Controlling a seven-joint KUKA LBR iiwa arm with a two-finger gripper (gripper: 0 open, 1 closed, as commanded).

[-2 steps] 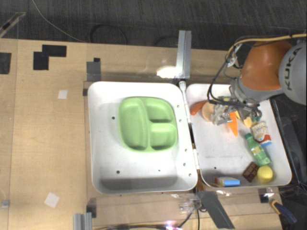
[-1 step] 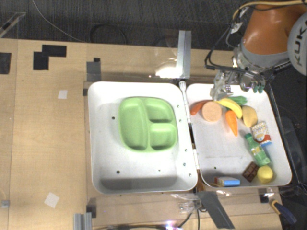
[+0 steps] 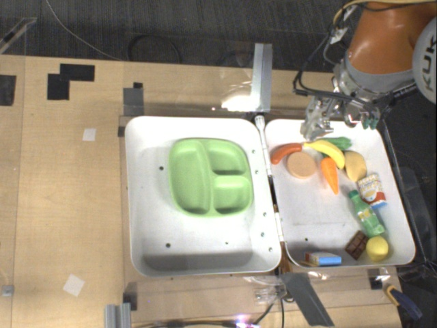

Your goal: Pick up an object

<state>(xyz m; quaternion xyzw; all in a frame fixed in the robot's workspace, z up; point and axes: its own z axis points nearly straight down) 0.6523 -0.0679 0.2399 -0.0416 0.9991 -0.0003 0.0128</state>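
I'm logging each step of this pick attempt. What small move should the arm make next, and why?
Probably a short descent. The tool hovers at the far edge of the right bin, just above the banana and red sausage, with nothing visibly between its fingers, so lowering onto the banana seems the natural next step.

The only lettering that can be made out stands on the grey body of the arm at the upper right edge of the view: part of a dark capital letter, seemingly a "K", cut off by the frame. The small white packet with red and blue print and the green plastic bottle with a pale label, both in the right white bin, carry markings too small and blurred to read.
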